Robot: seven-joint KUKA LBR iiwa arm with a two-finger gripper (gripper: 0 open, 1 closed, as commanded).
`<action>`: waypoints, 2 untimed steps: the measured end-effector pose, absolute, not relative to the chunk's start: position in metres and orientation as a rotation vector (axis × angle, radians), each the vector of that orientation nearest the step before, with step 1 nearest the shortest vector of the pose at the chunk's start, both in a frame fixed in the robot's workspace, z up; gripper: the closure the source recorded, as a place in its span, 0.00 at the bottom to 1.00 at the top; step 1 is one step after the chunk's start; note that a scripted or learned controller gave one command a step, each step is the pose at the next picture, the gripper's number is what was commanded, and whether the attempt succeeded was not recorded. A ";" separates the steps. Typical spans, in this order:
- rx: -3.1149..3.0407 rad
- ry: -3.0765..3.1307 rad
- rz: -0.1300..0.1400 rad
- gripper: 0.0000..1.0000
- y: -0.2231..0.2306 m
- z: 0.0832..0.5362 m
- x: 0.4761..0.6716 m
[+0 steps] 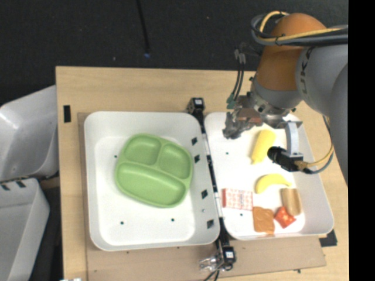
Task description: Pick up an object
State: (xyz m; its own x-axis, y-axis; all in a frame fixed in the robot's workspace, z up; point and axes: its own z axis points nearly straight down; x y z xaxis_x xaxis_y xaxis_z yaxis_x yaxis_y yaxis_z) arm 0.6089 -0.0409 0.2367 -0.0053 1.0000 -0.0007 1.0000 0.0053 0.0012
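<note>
Jaws hang low over the upper left corner of the right bin; whether released or clenched I cannot tell. Nearest is the upper banana, just to their right, long axis running top-to-bottom, slightly tilted.

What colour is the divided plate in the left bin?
Light green, seen plainly in the camera view: divided plate.
</note>
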 end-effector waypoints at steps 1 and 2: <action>2.212 2.229 0.004 1.00 0.019 0.240 0.626; 2.214 2.227 0.002 1.00 0.068 0.231 0.630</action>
